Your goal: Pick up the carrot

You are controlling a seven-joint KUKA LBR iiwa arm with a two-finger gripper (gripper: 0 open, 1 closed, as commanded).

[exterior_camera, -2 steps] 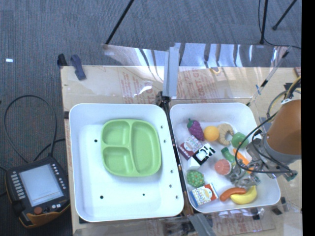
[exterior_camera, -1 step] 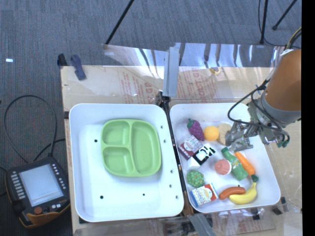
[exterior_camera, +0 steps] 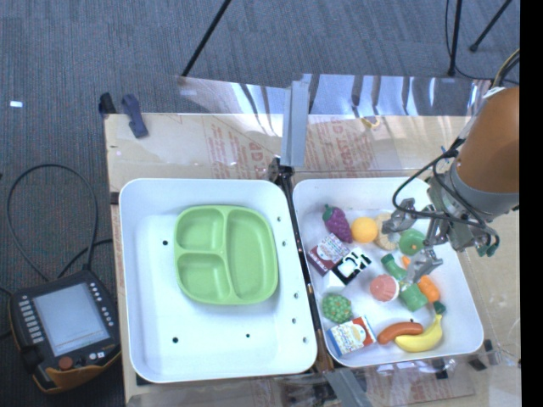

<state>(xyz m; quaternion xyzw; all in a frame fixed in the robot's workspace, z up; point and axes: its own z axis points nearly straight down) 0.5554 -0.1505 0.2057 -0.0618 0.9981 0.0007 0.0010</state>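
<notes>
The right bin (exterior_camera: 471,312) at lower right holds the toy food. The gripper (exterior_camera: 422,242) hovers above it, fingers spread, holding nothing. The carrot (exterior_camera: 428,288), below the gripper, looks light, rigid, smooth plastic; grasp across its orange middle.

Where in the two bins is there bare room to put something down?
The left bin has bare floor all around the green tray, widest along its near and left sides. The right bin is crowded; only its far strip behind the grapes and its near-right corner beside the banana are bare.
</notes>
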